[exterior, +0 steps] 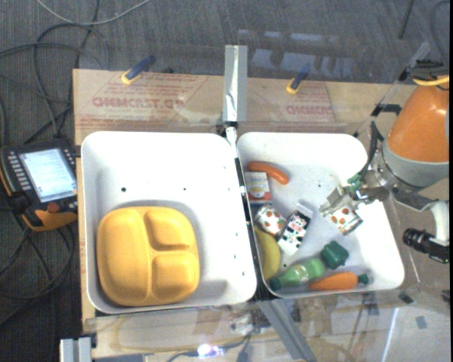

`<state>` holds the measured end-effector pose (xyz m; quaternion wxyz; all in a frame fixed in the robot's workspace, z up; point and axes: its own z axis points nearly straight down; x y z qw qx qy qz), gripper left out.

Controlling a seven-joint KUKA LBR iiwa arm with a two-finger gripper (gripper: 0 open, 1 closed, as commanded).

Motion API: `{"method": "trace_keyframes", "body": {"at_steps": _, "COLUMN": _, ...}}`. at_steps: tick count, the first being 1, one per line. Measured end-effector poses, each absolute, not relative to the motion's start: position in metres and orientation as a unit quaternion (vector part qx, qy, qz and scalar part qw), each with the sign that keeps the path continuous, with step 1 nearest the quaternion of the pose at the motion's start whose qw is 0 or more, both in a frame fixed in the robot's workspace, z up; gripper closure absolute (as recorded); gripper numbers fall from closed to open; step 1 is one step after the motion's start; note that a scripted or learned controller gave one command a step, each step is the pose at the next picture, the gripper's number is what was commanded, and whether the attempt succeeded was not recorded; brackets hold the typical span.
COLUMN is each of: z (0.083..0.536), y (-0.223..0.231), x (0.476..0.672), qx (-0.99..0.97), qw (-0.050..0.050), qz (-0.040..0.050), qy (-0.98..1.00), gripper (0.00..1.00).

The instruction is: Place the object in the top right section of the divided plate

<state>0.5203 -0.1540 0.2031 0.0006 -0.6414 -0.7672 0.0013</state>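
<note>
The yellow divided plate [149, 256] lies in the lower left of the left bin [158, 153], its three sections bare. The right bin [317, 149] holds the loose items. A sausage [268, 172] lies near its upper left corner, with a small red-labelled packet [257, 187] just below it. Lower down, a white strawberry-printed carton [269, 219] and a black-and-white cow-printed carton [294, 231] sit side by side, a banana [269, 252] runs along the bin's left wall, and a green bottle [311, 268] lies above a carrot [336, 281] along the bottom edge.

The arm [419, 138] comes in from the right of the frame, and its gripper [347, 200] is over the right-hand part of the right bin — right at a second small strawberry-printed carton [344, 217], which sits just below the fingertips. Whether the jaws are spread or closed on that carton I cannot tell; the fingers blur into the carton. The carton is in the right bin, well apart from the plate.
</note>
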Motion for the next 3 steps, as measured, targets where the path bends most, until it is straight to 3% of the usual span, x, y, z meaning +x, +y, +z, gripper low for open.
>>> {"method": "trace_keyframes", "body": {"at_steps": 1, "z": 0.181, "y": -0.135, "x": 0.483, "qx": -0.550, "qw": 0.001, "qz": 0.0011, "qy": -0.835, "gripper": 1.00}}
{"method": "trace_keyframes", "body": {"at_steps": 2, "z": 0.216, "y": -0.072, "x": 0.527, "qx": -0.488, "qw": 0.001, "qz": -0.0001, "qy": -0.873, "gripper": 1.00}}
{"method": "trace_keyframes", "body": {"at_steps": 3, "z": 0.186, "y": 0.001, "x": 0.490, "qx": -0.451, "qw": 0.002, "qz": 0.0008, "qy": -0.892, "gripper": 1.00}}
